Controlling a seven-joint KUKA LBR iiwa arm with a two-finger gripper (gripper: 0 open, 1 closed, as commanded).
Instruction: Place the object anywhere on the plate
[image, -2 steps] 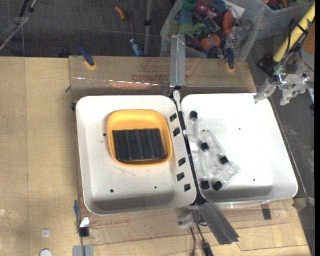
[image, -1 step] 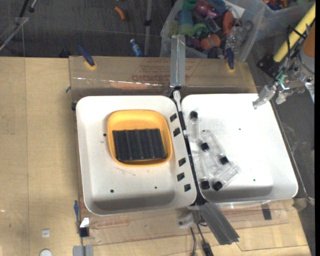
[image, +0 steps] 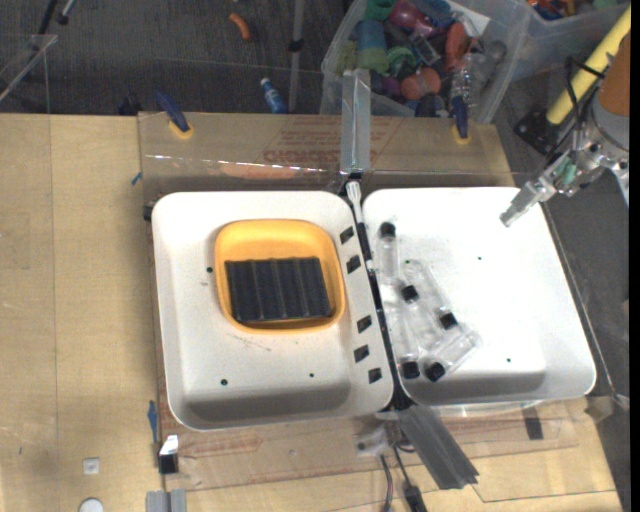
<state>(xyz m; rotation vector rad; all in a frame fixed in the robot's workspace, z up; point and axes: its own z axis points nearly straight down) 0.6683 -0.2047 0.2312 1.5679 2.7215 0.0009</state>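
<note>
A yellow-orange plate (image: 228, 243) rests in the left bin (image: 185, 350), and a dark ribbed slab (image: 278, 289) lies flat on it. Several clear plastic pieces with black caps (image: 430, 335) lie along the left side of the right bin (image: 520, 300), close to the divider. My gripper (image: 522, 204) hangs over the far right corner of the right bin, well apart from the clear pieces and from the plate. Nothing shows in it.
A row of black clips (image: 362, 325) runs along the divider between the bins. A box of colourful toys (image: 420, 45) stands behind the bench. The arm (image: 605, 110) comes in from the upper right.
</note>
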